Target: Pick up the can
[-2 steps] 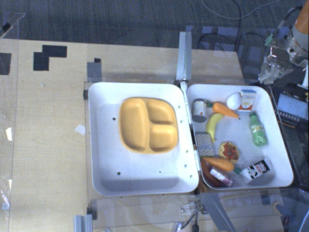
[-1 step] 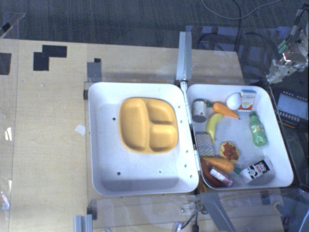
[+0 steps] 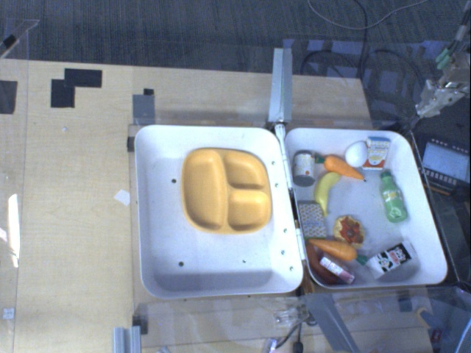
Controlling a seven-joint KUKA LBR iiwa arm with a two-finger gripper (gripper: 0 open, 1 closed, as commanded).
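Note:
The can [image 3: 303,166] is a small grey cylinder that stands upright in the far left corner of the right bin [image 3: 436,250]. A carrot [image 3: 343,166] lies just to its right and a banana [image 3: 325,190] just in front of it. My gripper [image 3: 436,100] hangs at the upper right, beyond the right bin's far right corner and well away from the can. It looks small and pale against the dark floor, with nothing seen in it.
The right bin also holds an egg [image 3: 356,153], a small carton [image 3: 377,151], a green bottle [image 3: 392,197], a grey mesh piece [image 3: 311,215], a round pastry [image 3: 349,229], a dark bottle [image 3: 329,265] and a black-and-white carton [image 3: 390,258]. A yellow divided tray [image 3: 224,190] lies in the left bin [image 3: 158,256].

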